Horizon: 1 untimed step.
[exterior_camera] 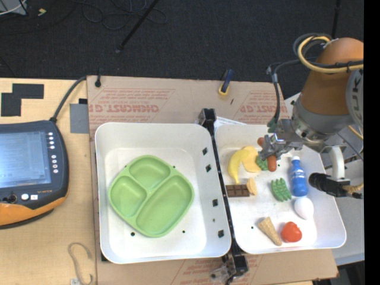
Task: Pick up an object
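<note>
Camera view has my hand (272,149) low over the banana (238,162) to pick from that crowded bin (332,230); its grip I cannot tell.

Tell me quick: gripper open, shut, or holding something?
Gripper: cannot be told; it sits low in the right bin by the banana.

In the right bin (332,233) a scatter of toy food is seen. A yellow banana (236,162) lies curved near the left wall, with a brown chocolate bar (237,190) just below it. A small red-orange piece (271,162) lies right under the gripper (270,149), partly hidden. A blue bottle (298,177) lies beside a green ridged item (280,189). A white egg (303,208), a red tomato (291,232) and a tan cone (269,230) are placed nearer the front.
</note>
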Each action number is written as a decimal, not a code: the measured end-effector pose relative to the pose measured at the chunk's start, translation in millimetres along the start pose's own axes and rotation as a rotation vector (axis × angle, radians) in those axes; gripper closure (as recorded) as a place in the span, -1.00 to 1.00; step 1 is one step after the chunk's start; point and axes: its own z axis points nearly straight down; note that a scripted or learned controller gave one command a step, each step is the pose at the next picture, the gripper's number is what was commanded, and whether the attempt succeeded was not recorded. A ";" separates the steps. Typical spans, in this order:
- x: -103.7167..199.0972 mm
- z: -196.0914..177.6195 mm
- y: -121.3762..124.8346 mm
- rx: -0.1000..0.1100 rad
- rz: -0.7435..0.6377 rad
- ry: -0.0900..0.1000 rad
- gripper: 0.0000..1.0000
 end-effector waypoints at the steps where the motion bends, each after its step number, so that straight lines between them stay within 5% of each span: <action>1: 41.0 12.6 -17.3 0.002 0.000 -0.001 1.00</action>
